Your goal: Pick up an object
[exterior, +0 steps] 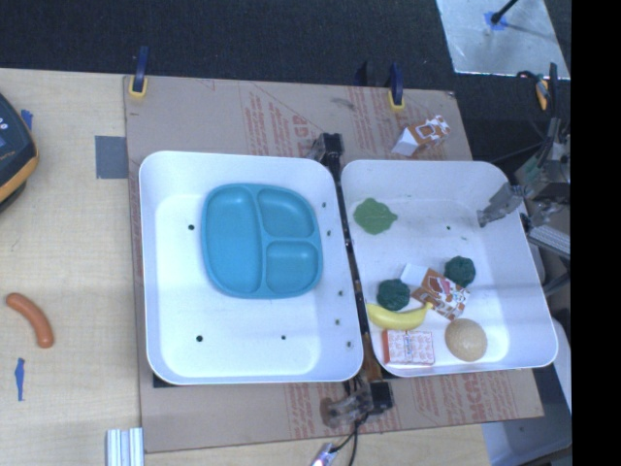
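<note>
Two shallow white bins were seen from above on a cardboard-covered bench. The left bin point(165, 357) held a blue divided plate point(262, 239). The candidate objects were crowded into the near part of the right bin point(524, 357): a banana point(396, 316), two dark green pieces point(394, 293) point(460, 270), a snack packet point(442, 294), a small red and white box point(408, 348) and a round tan ball point(467, 340). A flat green leaf shape point(374, 216) lay apart, nearer the far wall.

A failed pick was judged likely because the items touched or nearly touched, so two could be nudged or pinched together; the ball could roll aside, and the flat box offered little to grip.

The gripper point(497, 208) was seen at the bin's far right edge, well apart from the cluster and holding nothing. Whether it was open or closed could not be told.
</note>
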